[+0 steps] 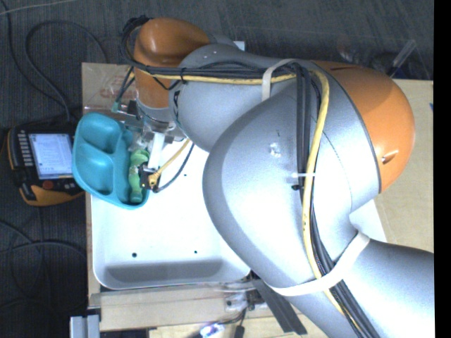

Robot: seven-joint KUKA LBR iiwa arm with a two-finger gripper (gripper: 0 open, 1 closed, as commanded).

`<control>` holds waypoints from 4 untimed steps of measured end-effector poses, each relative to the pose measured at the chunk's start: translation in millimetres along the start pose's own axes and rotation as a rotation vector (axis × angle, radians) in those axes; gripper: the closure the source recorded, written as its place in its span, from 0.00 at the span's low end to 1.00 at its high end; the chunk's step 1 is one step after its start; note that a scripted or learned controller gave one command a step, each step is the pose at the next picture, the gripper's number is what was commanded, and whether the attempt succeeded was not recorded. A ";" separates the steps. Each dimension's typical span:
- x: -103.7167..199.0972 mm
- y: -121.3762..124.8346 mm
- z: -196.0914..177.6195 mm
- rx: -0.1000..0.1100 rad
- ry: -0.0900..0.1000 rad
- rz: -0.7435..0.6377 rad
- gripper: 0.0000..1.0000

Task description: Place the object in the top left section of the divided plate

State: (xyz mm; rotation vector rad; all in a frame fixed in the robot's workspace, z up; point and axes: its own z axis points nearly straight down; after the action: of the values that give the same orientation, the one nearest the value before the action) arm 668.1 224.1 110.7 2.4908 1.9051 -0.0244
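A teal divided plate (99, 153) rests on the left rim of the near white bin (162, 252). A green object (134, 177) lies in the plate's long right-hand section, against its rim. My gripper (146, 148) hangs directly over that section, just above the green object's upper end; whether it touches the object I cannot tell. The plate's two left sections show bare teal. The grey arm with its orange band (165, 41) hides the bench behind and to the right of the gripper.
The bulky grey and orange arm (296, 160) covers most of the right side and the other bin. A handheld pendant with a screen (42, 160) lies off the bench to the left. The bin floor below the plate shows white.
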 end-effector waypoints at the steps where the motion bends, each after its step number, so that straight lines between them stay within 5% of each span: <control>1: 5.8 -2.1 -98.3 -0.008 0.010 -0.231 1.00; 2: 5.6 -2.4 -106.4 -0.007 0.005 -0.233 1.00; 3: -33.0 8.1 -140.9 -0.009 0.010 -0.559 1.00; 4: -91.4 -26.9 -150.0 -0.010 0.012 -0.902 1.00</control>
State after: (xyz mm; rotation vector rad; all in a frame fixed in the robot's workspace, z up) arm 619.6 145.0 262.3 1.4147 2.8058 -0.0017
